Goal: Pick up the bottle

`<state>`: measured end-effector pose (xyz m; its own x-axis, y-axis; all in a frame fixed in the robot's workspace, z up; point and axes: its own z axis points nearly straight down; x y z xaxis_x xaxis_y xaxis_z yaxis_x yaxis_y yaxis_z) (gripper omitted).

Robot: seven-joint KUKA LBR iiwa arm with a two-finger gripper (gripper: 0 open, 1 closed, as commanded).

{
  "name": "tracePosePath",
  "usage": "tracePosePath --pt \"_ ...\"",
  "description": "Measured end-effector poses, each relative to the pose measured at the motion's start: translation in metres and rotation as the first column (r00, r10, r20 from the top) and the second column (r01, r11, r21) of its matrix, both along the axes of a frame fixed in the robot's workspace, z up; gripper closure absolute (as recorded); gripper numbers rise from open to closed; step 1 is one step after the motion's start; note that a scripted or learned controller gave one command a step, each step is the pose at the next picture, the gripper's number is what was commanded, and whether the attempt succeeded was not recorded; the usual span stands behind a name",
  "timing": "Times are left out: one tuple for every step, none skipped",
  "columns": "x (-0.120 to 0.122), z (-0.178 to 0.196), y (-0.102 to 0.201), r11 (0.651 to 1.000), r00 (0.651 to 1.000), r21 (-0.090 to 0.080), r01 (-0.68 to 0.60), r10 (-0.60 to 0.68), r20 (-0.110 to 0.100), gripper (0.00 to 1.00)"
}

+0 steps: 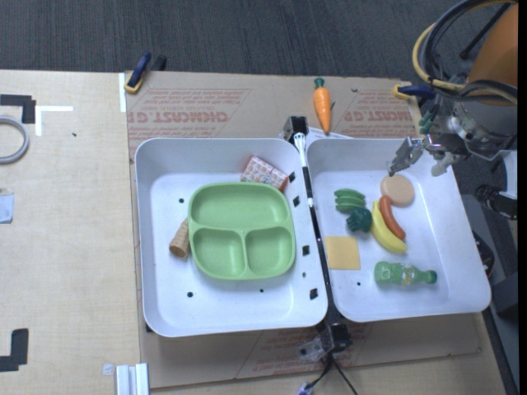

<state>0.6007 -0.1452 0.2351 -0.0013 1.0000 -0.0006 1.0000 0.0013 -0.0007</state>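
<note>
Pale wooden counter (66, 245), two shallow white plastic bins (156, 303). Green clear-plastic bottle (403, 276) lying flat, right bin's near side. Gripper (401, 156) above far rim, well apart, fingers open, holding nothing.

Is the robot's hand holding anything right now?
No, nothing is held. The hand hangs over the right bin's far edge, and the green bottle lies apart near the front.

Bright even overhead light, soft short shadows, mild glare on white bins (156, 303), slightly soft focus
</note>
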Motion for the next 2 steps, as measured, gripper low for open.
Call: tracePosePath --pt "0.0 0.01 0.0 1.0 1.0 -0.001 -0.002 0.002 0.001 1.0" --pt "-0.035 0.119 -0.061 0.998 0.998 -0.001 -0.06 0.06 0.001 1.0"
